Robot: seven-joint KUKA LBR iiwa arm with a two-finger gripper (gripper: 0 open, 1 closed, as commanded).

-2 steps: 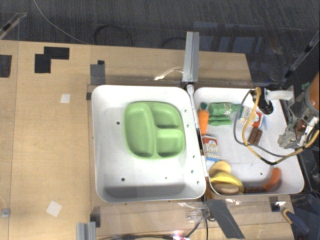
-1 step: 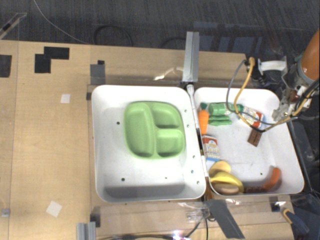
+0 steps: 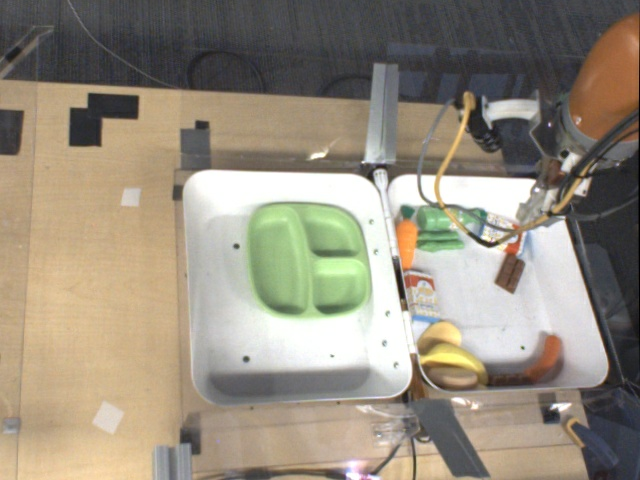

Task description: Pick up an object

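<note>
Brown rectangular bar [image 3: 511, 271] hangs tilted under the tool [image 3: 528, 214], long axis running from upper right to lower left, over the right white bin [image 3: 585, 303]; whether the tool grips it I cannot tell. Nearby lie an orange carrot [image 3: 406, 240], a green packet [image 3: 438, 228], a small red-and-white carton [image 3: 421, 293], a yellow banana [image 3: 450, 358] and a reddish sausage [image 3: 545, 358]. The left white bin [image 3: 215, 298] holds a green divided tray [image 3: 305, 258]. Both bins sit on a pale wooden desk [image 3: 90, 288].

No legible text or labels
</note>
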